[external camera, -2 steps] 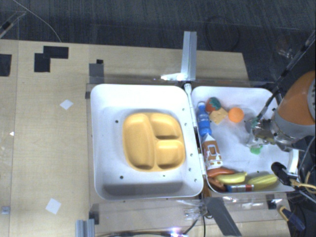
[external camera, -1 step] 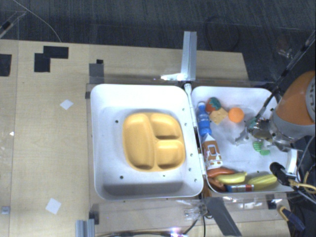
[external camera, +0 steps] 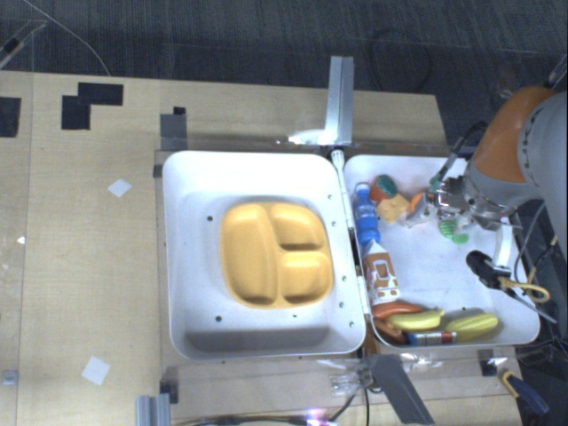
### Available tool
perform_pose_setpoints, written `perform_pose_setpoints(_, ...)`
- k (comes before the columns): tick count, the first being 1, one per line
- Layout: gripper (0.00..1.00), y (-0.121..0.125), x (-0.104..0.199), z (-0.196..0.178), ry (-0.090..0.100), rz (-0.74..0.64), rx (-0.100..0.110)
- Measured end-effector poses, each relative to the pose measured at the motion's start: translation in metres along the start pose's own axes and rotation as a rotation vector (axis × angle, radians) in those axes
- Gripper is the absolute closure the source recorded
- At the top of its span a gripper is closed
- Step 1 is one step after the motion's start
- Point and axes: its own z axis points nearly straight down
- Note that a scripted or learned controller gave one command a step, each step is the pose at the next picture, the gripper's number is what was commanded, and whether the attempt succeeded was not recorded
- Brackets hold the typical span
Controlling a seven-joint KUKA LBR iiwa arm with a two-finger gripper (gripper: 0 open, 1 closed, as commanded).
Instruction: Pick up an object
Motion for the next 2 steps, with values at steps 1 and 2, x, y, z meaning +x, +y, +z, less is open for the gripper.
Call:
perform_pose_setpoints(1,0.00,0.0258,0.0304,-0.0389,0.003,-0.101,0.015)
perform_pose_setpoints(2,0.00,0.0250,0.0296,-0.0377,0.003,-0.100,0.018)
